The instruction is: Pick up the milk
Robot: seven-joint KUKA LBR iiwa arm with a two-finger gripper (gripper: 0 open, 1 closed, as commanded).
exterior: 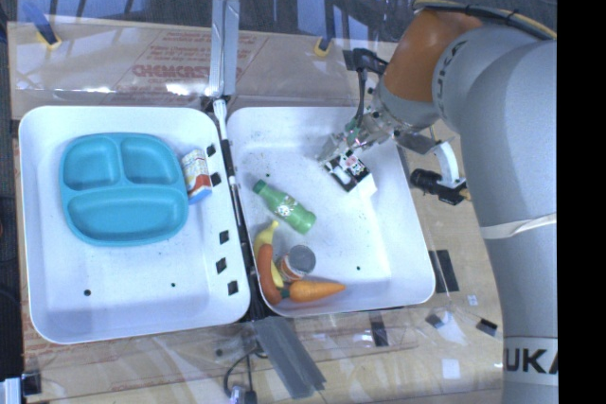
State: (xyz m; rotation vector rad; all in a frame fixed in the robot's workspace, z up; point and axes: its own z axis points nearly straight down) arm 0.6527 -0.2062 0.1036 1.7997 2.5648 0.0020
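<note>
The milk (196, 175) is a small white carton with red and blue print. It lies in the left bin (57, 298), between the blue plate and the bin's right wall. My gripper (347, 166) hangs low over the upper right part of the right bin (398, 251), far to the right of the milk. I see nothing of the milk near it.
A blue divided plate (123, 187) fills the upper left bin beside the milk. In the right bin lie a green bottle (285, 207), a banana (268, 253), a carrot (312, 290) and a small can (300, 259). The grey arm (492, 128) covers the right side.
</note>
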